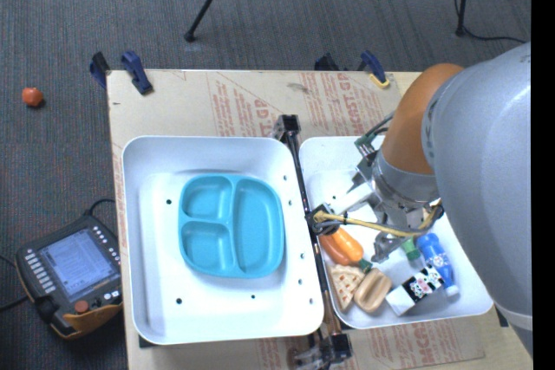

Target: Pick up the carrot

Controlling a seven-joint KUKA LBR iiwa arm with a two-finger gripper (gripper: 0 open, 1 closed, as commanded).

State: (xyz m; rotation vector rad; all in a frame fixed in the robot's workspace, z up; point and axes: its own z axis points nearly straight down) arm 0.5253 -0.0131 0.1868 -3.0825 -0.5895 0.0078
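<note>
My gripper (381, 240) hangs low in the right bin (334, 153), just at three o'clock of the carrot (341, 246); I cannot tell its state. A waffle piece (346, 283), a bread slice (373, 291), and a blue bottle (436, 259) crowd the carrot's five-o'clock side.

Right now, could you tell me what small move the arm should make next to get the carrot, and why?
Probably shift the gripper slightly left and lower it: the carrot lies in the right bin just left of it, beside the waffle, apparently not between its fingers.
</note>
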